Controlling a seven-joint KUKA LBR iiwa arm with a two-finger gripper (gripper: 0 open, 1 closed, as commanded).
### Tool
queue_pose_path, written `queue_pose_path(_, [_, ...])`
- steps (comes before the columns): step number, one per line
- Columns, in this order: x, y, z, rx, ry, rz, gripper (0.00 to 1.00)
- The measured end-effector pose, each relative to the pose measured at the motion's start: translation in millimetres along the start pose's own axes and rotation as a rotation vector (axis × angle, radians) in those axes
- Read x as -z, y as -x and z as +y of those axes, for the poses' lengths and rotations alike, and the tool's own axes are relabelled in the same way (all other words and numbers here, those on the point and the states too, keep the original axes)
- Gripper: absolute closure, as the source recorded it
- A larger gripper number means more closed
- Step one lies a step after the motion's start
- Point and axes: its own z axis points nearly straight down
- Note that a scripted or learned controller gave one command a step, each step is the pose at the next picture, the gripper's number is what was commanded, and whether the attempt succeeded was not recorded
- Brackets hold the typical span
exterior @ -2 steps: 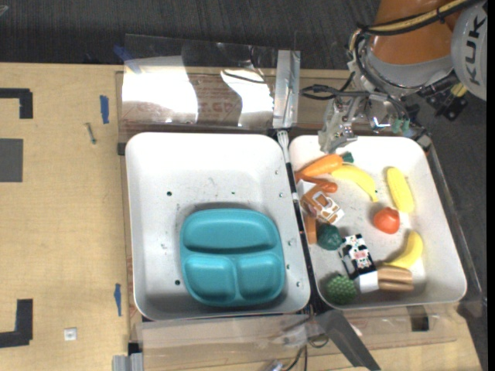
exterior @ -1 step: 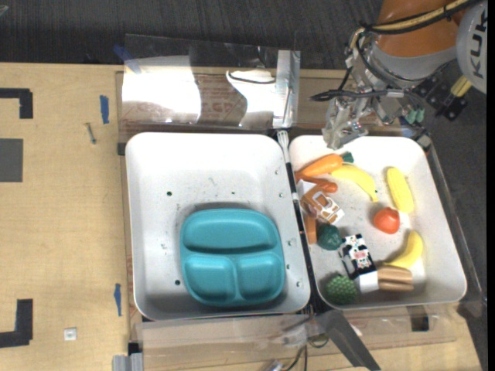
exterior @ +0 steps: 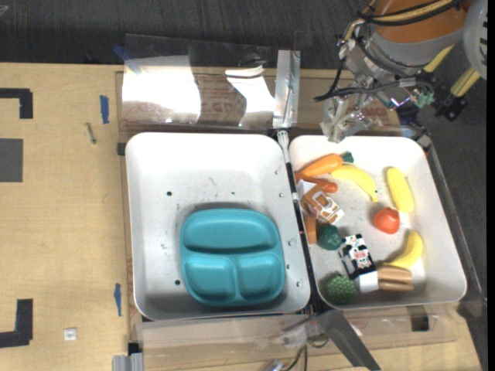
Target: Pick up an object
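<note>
My gripper (exterior: pixel 345 124) hangs over the back rim of the right bin (exterior: pixel 445 207), open, with nothing between its fingers. Below it in that bin lie toy foods: an orange carrot (exterior: pixel 323 165), a curved yellow banana (exterior: pixel 356 180), a straight yellow piece (exterior: pixel 399 189), a red tomato (exterior: pixel 387 220), a second banana (exterior: pixel 411 249), a brown bread roll (exterior: pixel 395 278), a knobbly green ball (exterior: pixel 340 287), a black-and-white toy (exterior: pixel 356 253), a dark green lump (exterior: pixel 331 236) and an orange-and-white packet (exterior: pixel 321 202).
The left bin (exterior: pixel 155 168) holds a teal divided plate (exterior: pixel 232 255) at its front. A clear plastic sheet and a metal bracket (exterior: pixel 285 91) stand behind the bins. The arm's cables hang at the upper right. Bare wooden bench (exterior: pixel 54 207) lies to the left.
</note>
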Motion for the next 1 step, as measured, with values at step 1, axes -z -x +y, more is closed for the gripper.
queue_pose_path(1, [15.5, -0.6, -0.9, 0.215, 0.001, 0.000, 1.00])
